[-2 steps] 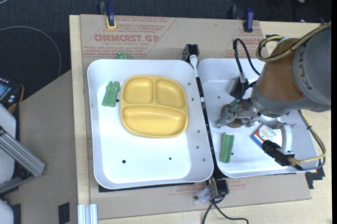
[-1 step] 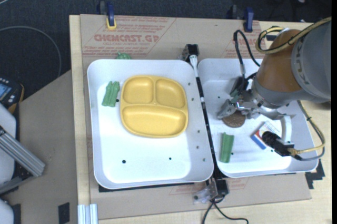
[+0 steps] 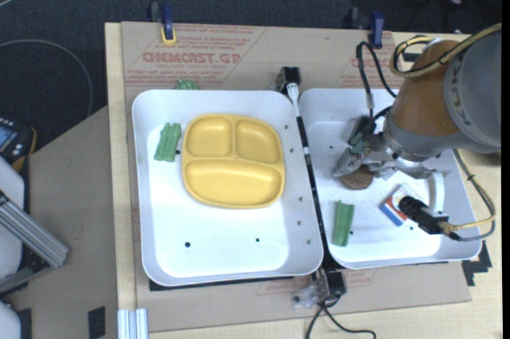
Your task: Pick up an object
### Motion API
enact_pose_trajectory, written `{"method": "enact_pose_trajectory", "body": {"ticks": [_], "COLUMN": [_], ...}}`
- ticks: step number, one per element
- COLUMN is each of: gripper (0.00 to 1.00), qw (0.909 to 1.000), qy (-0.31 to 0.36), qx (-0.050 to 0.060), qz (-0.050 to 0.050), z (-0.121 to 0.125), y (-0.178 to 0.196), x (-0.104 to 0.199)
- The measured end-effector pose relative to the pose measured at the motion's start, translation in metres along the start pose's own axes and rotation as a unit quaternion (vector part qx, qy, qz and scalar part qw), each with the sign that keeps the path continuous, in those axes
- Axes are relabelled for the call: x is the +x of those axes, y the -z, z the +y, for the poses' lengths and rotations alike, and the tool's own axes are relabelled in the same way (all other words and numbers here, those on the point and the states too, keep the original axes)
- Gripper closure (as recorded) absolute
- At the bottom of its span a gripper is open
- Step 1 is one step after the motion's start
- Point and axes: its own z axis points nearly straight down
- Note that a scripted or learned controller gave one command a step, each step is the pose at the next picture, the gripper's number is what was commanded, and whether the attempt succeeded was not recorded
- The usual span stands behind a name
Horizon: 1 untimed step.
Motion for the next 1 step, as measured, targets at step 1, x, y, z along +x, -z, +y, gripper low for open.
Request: {"method": "enact_pose_trajectory", "body": {"ticks": [1], "gripper": [1.00], "qw": [1.0000], "qy": [0.004], "qx": [-0.001], "qz": [0.002], "z": [-0.0377], "y": [0.0950], "x": [0.0705]}}
